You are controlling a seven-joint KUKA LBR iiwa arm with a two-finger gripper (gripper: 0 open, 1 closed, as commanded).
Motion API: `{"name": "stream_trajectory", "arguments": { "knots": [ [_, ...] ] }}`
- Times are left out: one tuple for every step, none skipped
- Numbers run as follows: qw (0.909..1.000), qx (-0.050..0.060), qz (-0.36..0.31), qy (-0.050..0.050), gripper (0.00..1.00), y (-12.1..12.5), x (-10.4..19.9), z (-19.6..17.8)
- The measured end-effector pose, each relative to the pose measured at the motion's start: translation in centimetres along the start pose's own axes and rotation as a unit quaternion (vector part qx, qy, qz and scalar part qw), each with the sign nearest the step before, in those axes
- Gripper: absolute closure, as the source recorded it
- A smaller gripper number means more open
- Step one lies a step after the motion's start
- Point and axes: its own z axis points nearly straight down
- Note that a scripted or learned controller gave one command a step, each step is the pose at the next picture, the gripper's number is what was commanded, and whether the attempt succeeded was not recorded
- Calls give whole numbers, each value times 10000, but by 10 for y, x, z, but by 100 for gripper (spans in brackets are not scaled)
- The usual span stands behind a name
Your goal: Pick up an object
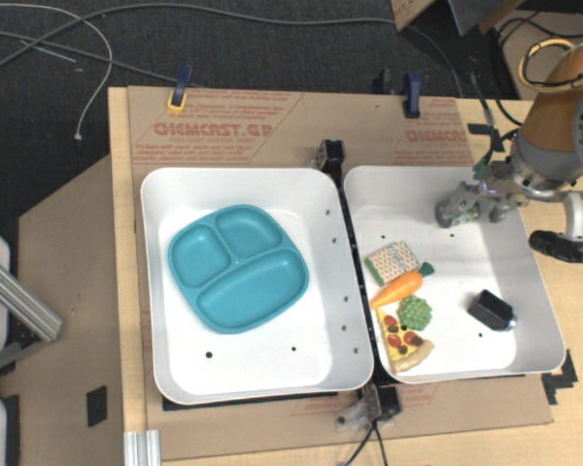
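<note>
**Hand over the right bin's far corner, nothing between its fingers**

Your hand hangs over the upper part of the right bin, near its far right corner; whether its fingers stand apart or together you cannot tell from this slant, and no object shows between them.

The candidates lie lower in that bin; a toy carrot sits just beside a patterned cracker-like square, with a green broccoli piece and a pizza slice touching or nearly so below it; a small black block lies well apart from the cluster, on bare bin floor.

You would likely do best with the black block; it looks stiff, light and compact, with clear room on either side for the fingers; close across its narrower width. The play food is probably light, smooth plastic and may slip; it is also crowded, so a neighbour could be nudged.

The left bin carries a blue divided plate; flat and wide, a poor target.
</note>
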Motion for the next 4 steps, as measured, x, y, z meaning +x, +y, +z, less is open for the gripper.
{"name": "stream_trajectory", "arguments": {
  "knots": [
    [10000,-15,-16,28,0,2,4,21],
    [10000,-45,-21,-4,100,3,1,7],
    [10000,-48,-6,-12,100,11,7,-52],
    [10000,-52,-6,-15,100,13,7,-104]
  ]
}}
